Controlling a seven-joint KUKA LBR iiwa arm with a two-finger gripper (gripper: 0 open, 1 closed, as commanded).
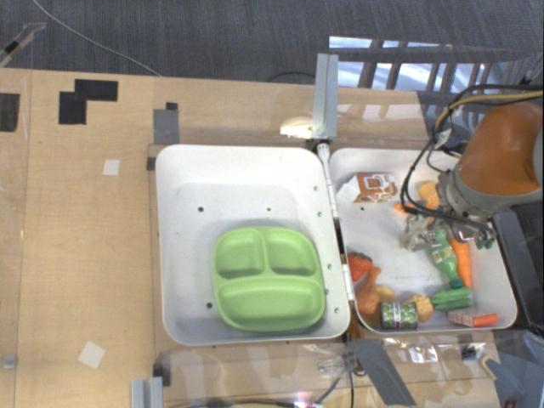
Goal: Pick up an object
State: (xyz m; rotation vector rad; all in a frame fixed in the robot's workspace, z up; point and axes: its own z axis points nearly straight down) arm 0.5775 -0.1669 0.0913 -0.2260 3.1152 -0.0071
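The arm [501,164], grey with a glossy orange band, enters from three o'clock and hangs over the right bin [507,313], wrist turned down so the gripper [418,232] sits low among the clutter, a posture consistent with a descent onto a target. The mechanism is metallic and partly masked by cabling; whether its pincer is spread or closed cannot be told, and nothing is visibly held. Candidate objects lie close around it: an orange carrot [463,262] just at four o'clock of the gripper, a green, glossy packet [440,253] touching or nearly touching the tool, and a yellow item [429,195] at twelve o'clock. Further off, toward six o'clock, rest a green-labelled can [399,314] on its side, a green vegetable-shaped piece [450,298], and a red-orange lump [361,269] against the bin's nine o'clock wall. A brown-and-white flat packet [374,187] lies at the bin's ten o'clock corner. The left bin [183,194], smooth white plastic with rounded corners, holds a matte green divided plate [270,277] toward its six o'clock side. Judged from this layout, the pick is not yet completed.
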